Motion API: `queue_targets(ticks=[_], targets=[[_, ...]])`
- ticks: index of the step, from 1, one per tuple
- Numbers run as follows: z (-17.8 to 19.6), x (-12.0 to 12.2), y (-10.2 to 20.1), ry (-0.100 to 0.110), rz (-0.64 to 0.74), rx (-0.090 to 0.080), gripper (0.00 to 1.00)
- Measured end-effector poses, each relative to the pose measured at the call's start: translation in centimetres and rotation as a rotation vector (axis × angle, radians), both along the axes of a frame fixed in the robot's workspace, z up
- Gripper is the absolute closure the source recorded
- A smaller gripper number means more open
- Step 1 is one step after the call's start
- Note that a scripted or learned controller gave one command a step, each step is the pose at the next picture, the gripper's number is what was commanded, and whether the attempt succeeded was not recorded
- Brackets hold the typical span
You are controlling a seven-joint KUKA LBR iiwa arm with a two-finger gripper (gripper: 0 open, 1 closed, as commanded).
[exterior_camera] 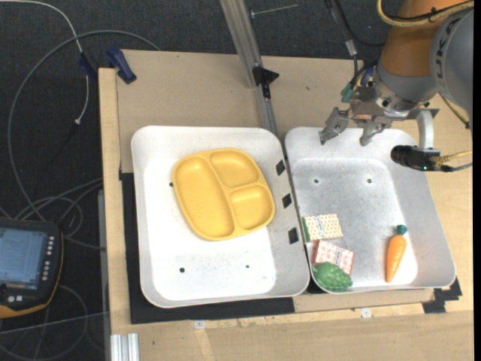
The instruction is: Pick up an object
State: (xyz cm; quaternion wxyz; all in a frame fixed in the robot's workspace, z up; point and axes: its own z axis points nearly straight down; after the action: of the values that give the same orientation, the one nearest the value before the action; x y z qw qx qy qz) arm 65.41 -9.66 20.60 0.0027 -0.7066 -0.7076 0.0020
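Claw [352, 131] spread, gripping nothing, above right bin [421, 224]; 2 patterned packets [323, 226], their print unreadable.

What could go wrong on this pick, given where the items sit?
The gripper hangs open at the right bin's far rim, away from everything. The two packets and the green toy crowd the near-left corner, so fingers may hit the wall or grab two. The carrot could roll.

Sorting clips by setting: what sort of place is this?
Likely a robotics lab bench: a grey robot arm above two white bins, toy food like a carrot, and a teach pendant.
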Motion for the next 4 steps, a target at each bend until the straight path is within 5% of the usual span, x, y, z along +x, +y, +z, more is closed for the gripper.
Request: queue_targets(ticks=[2,3,4], targets=[[-9.4,1.0,1.1,0.0,0.0,0.0,0.0],[-7.9,1.2,1.1,-0.007,0.0,0.0,1.0],[-1.6,2.0,1.6,-0.016,0.001,-0.001,1.0]])
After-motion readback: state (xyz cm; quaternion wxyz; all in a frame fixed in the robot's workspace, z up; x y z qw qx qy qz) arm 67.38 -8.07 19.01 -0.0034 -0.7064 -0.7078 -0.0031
